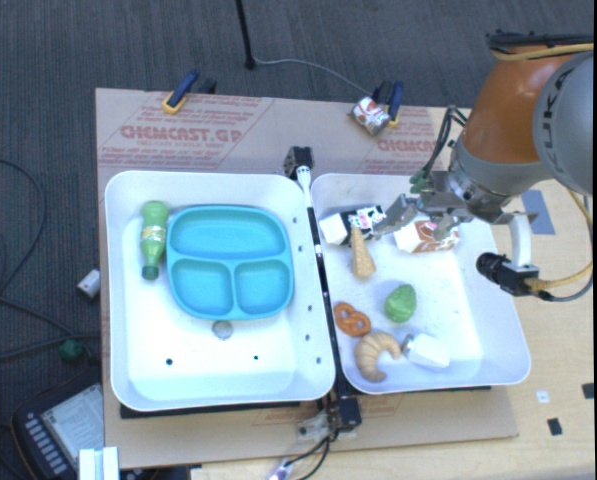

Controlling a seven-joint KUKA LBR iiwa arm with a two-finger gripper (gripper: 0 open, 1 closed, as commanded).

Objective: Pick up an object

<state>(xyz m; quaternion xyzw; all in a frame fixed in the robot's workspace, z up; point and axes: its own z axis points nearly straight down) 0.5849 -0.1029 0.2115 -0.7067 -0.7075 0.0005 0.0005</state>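
Observation:
My gripper (410,213) hangs over the back of the right bin (498,353), below the grey and orange arm. Right by it lies a red and white packet (430,236); whether they touch is unclear. To its left lie a small black and white item (366,216), a white block (333,229) and a tan cone (362,255). Nearer the front are a green lumpy piece (401,303), a pretzel (351,319), a croissant (378,354) and a white piece (429,352).
The left bin (128,358) holds a blue divided tray (230,263), a green bottle (154,238) beside it and a small grey item (221,329). A black clamp (299,160) sits at the back between the bins. Cables hang off the arm at right.

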